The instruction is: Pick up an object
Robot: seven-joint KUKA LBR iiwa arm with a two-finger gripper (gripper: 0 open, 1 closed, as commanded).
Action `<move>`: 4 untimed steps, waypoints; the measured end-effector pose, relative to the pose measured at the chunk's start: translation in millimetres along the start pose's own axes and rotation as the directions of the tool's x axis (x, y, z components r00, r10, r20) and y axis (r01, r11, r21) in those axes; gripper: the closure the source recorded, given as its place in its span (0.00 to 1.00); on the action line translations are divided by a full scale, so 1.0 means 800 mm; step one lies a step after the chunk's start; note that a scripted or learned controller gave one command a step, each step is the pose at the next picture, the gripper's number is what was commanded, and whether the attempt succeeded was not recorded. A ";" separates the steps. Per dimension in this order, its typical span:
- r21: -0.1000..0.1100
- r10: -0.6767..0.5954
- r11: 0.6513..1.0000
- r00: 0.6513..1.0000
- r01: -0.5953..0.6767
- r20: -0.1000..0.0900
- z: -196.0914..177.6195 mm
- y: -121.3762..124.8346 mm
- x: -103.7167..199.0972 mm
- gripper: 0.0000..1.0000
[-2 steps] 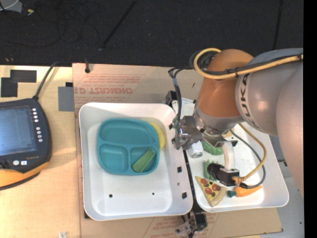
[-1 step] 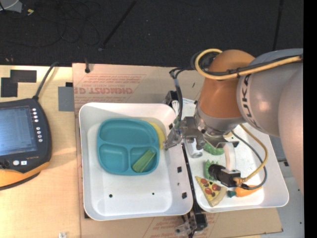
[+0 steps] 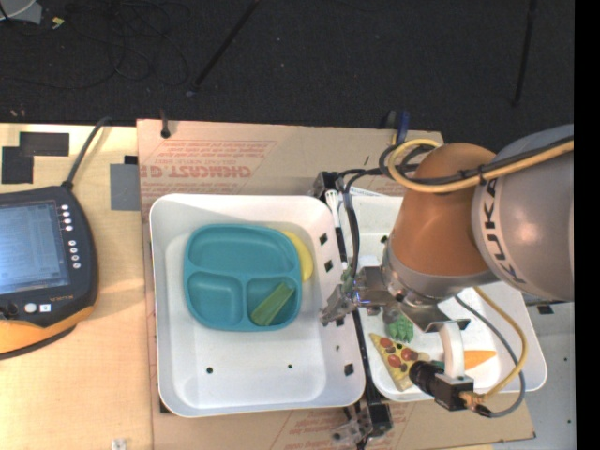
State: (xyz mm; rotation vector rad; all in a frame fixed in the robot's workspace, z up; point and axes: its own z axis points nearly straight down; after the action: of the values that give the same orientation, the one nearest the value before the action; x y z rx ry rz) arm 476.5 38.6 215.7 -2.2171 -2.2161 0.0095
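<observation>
My arm reaches in from the right and covers most of the right bin. The gripper hangs low over the divider between the two bins, close to the left bin's right wall. Just right of it in the right bin lie a small green toy, a pizza-slice toy and an orange and white piece. In the left bin a teal divided plate carries a green piece in its lower right compartment. A yellow object peeks out from behind the plate's right edge.
A handheld control pendant lies on the bench at the far left. Cardboard lies under both bins. The front half of the left bin is bare white floor.
</observation>
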 end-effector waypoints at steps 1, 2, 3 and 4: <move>-0.001 0.009 1.000 1.000 -0.009 0.003 0.038 -0.003 -0.111 0.00; -0.002 0.003 1.000 1.000 -0.003 -0.001 0.024 -0.002 -0.105 1.00; -0.007 -0.005 1.000 1.000 0.005 -0.002 -0.002 0.021 -0.043 1.00; -0.009 -0.004 1.000 1.000 0.004 0.000 -0.032 0.065 -0.009 1.00</move>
State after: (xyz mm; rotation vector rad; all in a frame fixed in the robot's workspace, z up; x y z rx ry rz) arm 528.3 31.3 240.6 -2.2177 -2.2248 -0.0011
